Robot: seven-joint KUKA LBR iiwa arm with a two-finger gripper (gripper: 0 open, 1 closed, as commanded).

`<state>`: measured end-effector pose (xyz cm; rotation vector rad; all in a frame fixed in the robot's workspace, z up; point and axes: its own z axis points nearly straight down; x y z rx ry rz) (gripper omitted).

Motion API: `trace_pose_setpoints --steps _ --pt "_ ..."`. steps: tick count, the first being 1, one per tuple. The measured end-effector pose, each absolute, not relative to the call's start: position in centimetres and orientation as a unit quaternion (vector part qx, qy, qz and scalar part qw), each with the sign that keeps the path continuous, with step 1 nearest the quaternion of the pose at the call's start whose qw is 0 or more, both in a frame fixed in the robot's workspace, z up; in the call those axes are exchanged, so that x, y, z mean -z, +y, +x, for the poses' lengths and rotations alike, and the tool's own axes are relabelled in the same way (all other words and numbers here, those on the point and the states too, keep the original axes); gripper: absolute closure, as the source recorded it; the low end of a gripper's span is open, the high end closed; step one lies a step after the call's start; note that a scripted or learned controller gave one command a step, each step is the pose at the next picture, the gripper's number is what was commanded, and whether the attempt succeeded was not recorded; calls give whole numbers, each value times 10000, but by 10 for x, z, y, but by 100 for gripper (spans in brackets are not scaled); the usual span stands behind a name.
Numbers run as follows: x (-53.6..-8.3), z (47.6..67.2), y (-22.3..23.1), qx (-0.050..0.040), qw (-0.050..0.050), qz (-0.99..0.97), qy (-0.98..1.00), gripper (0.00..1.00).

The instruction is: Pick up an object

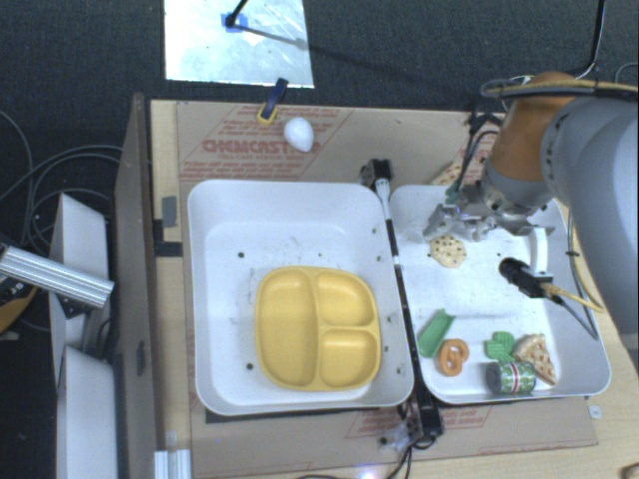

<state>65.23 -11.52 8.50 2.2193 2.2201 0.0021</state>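
Overhead view of the bench with two shallow white bins side by side on a printed cardboard sheet point(220, 148). The left bin point(230, 238) fills the centre of the frame and holds a yellow divided plate point(318, 327), lying flat in its lower half with the three compartments facing up. The right bin point(479, 297) holds the small items. A round chocolate-chip cookie point(448, 250) lies in its upper left part, near the divider between the bins. Along its lower edge, from left to right, lie a green pea pod point(435, 331), an orange pretzel point(452, 356), a green leafy piece point(501, 345), a small can point(511, 377) on its side, and a pizza slice point(537, 357). The grey arm point(589, 168) enters from the right of the frame, its orange band point(519, 138) at upper right. The gripper point(461, 220) hangs over the upper left part of the right bin, just above the cookie in the frame; contact between them cannot be judged. Whether the gripper is open or closed cannot be told, and nothing is seen held in it. A white egg-shaped object point(298, 133) rests on the cardboard above the left bin, near a small blue and yellow item point(270, 101). A silvery sheet point(235, 28) lies at upper left.
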Motion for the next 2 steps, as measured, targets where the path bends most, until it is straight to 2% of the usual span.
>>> trace_pose_setpoints --steps 1,2 --pt "-84 535 -146 28 -36 7092 7050 0" --pt "-252 596 -211 -41 120 7072 7069 0"
